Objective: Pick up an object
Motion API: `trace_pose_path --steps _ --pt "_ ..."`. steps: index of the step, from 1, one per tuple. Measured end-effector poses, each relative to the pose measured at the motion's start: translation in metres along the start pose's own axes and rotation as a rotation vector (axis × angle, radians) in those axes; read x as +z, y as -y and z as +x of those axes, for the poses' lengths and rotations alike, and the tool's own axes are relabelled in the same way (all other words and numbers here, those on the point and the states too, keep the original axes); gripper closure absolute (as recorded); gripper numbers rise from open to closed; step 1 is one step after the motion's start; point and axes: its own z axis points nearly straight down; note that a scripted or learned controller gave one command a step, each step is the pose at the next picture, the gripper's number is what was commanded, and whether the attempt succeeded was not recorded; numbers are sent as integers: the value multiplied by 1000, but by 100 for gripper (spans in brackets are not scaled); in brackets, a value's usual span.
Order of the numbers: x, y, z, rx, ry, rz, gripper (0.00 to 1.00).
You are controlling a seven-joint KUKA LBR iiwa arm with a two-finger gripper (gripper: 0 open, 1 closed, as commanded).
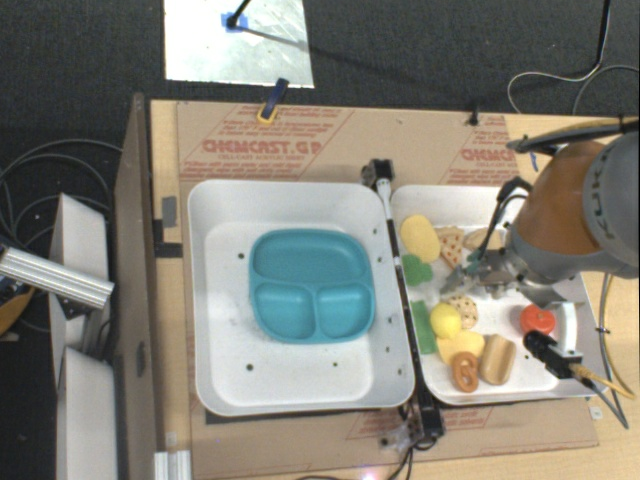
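Two white bins sit side by side on the surface (300, 138). In the left bin (215, 268) we see a teal divided tray (312, 285) lying flat near the middle. The right bin (440, 200) is crowded with toy food: a yellow piece (420, 237) near the top, a green block (414, 269) against the dividing wall, a small yellow lemon-like piece (446, 319), a pretzel (465, 372), a tan loaf-shaped piece (498, 359) and a red tomato-like piece (538, 319). The arm (570, 213) comes in from the right over that bin, and its gripper (470, 271) hangs low among the items, just above the lemon-like piece and beside a speckled cracker (452, 245). We cannot tell how the fingers stand, nor whether anything is between them.
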Motion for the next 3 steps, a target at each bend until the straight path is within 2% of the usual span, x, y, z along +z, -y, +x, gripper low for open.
trace_pose_path --steps 1,2,3 --pt "17 -57 -27 -2 5 11 0" --pt "18 -120 -10 1 3 36 0" --pt "8 -119 -12 1 5 30 100"
